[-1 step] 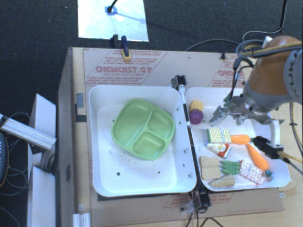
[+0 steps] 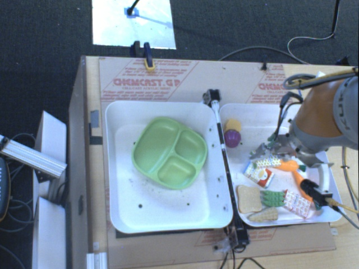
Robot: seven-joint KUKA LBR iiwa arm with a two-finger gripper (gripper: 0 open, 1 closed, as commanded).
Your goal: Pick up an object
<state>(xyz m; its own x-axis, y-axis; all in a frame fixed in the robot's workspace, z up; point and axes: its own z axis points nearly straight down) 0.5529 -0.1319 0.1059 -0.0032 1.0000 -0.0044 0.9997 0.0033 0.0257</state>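
The gripper (image 2: pixel 268 150) hangs low over the right bin (image 2: pixel 255 112); whether it is parted or has hold of anything, I cannot tell. Directly beneath it lies a small printed packet (image 2: pixel 261 171), nearest candidate, its long axis slanting; a purple ball (image 2: pixel 232 138) sits to its left.

We saw the arm (image 2: pixel 328 114) reaching in from three o'clock, its gripper (image 2: pixel 268 149) low over the right bin (image 2: pixel 252 112) above a striped packet (image 2: pixel 265 163). At nine o'clock of that, a green divided plate (image 2: pixel 170 152) lay in the left bin (image 2: pixel 129 206); a purple ball (image 2: pixel 232 137) sat near the divider.
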